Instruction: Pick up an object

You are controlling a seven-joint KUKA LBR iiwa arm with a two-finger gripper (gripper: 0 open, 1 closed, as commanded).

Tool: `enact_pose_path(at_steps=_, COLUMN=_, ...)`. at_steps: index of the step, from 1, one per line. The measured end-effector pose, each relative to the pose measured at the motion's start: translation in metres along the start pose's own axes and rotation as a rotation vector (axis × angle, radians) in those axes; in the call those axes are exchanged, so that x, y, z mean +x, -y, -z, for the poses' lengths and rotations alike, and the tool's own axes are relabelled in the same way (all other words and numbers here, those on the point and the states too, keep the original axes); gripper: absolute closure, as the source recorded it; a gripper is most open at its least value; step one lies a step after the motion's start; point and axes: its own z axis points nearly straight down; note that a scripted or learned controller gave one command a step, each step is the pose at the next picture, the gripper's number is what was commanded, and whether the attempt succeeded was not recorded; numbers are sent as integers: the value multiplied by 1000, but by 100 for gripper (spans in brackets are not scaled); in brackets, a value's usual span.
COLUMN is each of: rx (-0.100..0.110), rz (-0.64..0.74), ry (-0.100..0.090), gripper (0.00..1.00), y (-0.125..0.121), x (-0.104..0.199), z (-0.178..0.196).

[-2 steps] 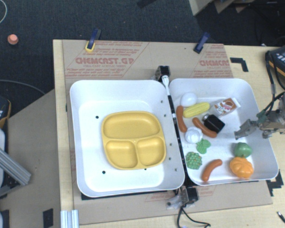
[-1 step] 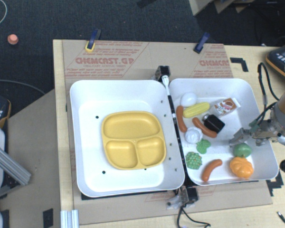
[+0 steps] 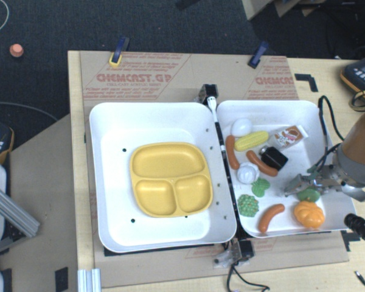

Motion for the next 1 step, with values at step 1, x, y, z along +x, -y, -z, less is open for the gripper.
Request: enact_pose_path(at_steps=1, rx=-3, rz=1, ry=1, gripper=0, y=0, x=1, z=-15)
